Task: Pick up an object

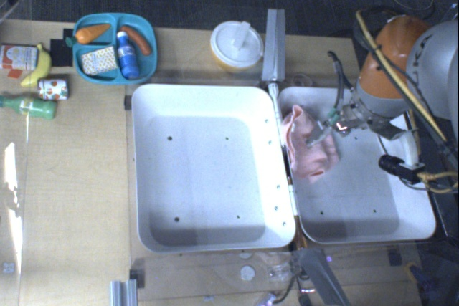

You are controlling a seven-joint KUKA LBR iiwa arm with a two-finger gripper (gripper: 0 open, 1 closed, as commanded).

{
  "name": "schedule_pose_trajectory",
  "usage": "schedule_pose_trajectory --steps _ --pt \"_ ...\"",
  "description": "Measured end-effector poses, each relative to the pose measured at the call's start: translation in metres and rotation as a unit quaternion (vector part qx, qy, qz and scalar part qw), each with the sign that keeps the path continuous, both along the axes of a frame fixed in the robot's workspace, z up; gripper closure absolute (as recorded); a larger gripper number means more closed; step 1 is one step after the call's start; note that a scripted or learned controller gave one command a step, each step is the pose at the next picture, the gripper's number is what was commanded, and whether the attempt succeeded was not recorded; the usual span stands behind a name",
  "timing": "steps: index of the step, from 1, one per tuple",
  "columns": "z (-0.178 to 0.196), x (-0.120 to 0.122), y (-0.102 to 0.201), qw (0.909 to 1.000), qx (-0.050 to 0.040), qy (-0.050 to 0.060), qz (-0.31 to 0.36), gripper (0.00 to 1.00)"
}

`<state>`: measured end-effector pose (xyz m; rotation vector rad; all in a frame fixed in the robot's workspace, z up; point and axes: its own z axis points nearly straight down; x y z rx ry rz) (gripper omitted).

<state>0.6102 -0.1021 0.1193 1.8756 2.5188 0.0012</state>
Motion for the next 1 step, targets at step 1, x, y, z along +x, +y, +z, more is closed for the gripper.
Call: schedule_pose_trajectory --steps 1 --pt "-0.0255 -0.0048 0.0115 0.9994 -0.0014 -0.01 0.033 0.0"
